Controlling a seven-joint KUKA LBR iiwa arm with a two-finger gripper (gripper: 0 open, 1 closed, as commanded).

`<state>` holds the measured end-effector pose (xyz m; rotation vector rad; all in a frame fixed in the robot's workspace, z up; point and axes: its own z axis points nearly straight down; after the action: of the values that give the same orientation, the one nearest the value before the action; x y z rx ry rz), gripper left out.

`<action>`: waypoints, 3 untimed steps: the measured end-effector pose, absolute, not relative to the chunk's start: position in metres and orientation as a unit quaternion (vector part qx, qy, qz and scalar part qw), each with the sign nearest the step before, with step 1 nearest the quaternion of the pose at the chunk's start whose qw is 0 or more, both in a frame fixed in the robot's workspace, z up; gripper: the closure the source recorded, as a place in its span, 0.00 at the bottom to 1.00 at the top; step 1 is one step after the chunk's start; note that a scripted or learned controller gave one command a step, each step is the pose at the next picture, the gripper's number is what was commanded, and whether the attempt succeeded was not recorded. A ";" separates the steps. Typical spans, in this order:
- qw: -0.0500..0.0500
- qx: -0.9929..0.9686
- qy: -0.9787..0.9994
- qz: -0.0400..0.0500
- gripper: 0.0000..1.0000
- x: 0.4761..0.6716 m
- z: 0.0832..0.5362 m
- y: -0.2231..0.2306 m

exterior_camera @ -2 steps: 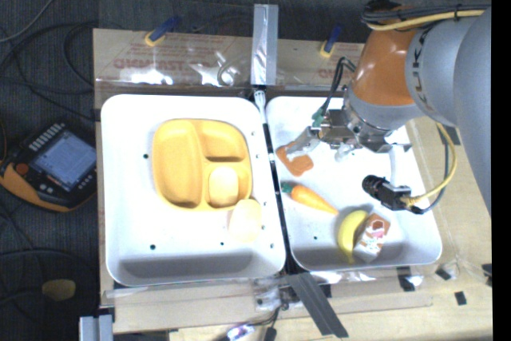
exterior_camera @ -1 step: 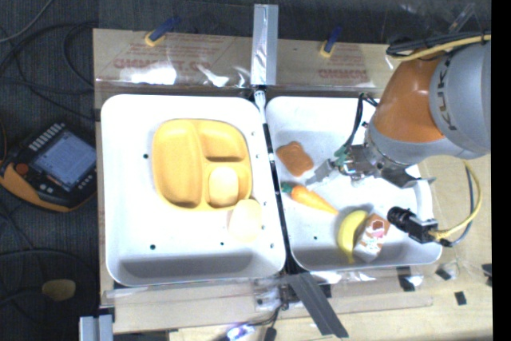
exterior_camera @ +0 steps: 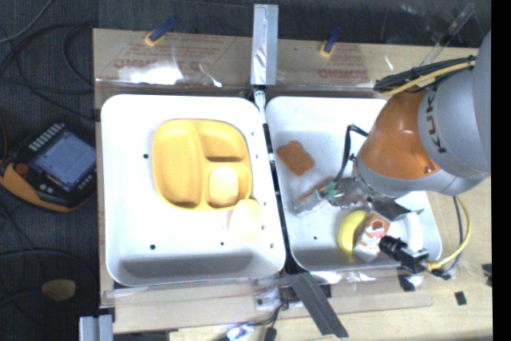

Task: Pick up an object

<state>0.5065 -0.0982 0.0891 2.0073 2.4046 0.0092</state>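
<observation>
In the right bin (exterior_camera: 319, 120) a flat brown piece (exterior_camera: 295, 158) lies near the left wall. A yellow banana-shaped object (exterior_camera: 349, 231) rests toward the front, with a small red-and-white packet (exterior_camera: 373, 235) touching its right side. My gripper (exterior_camera: 310, 200) reaches down into this bin from the right, under the orange band (exterior_camera: 397, 146). Its tip is low over the bin floor just below the brown piece and up-left of the yellow object. Nothing is visibly held in it.
The left bin (exterior_camera: 128, 251) holds a yellow compartment tray (exterior_camera: 188, 164) and a pale round lid-like piece (exterior_camera: 246, 218) by its front right. The ridge (exterior_camera: 270, 172) between the two bins lies close to the gripper's left. Cables and a pendant (exterior_camera: 49, 164) lie off the bench at left.
</observation>
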 end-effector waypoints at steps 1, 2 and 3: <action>0.005 0.716 0.698 0.002 0.00 0.604 0.089 -0.134; 0.001 0.593 0.805 -0.002 0.00 0.668 0.134 -0.116; 0.016 0.535 0.845 0.002 0.00 0.652 0.099 -0.106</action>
<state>0.6523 -0.1064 0.0995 1.6641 2.6258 0.0068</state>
